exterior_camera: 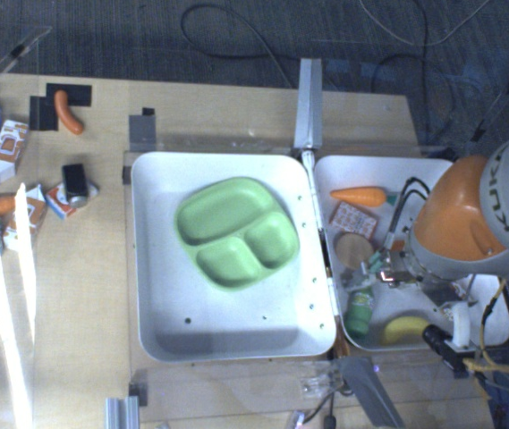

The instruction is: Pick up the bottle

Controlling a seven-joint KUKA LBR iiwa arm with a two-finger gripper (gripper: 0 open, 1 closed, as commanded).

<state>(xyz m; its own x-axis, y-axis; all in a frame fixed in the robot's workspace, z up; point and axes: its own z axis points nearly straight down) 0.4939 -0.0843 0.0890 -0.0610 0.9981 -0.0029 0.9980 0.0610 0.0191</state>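
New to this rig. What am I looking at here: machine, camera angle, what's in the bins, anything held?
One camera fixed above the bench looks down at a slant. The grey arm with the orange band reaches in from the right over the right bin; its gripper sits low among the items, and the fingers are too blurred to read. That bin has a green bottle, a banana, a carrot and a small packet. The left bin holds a green divided tray. I can't see anything held.
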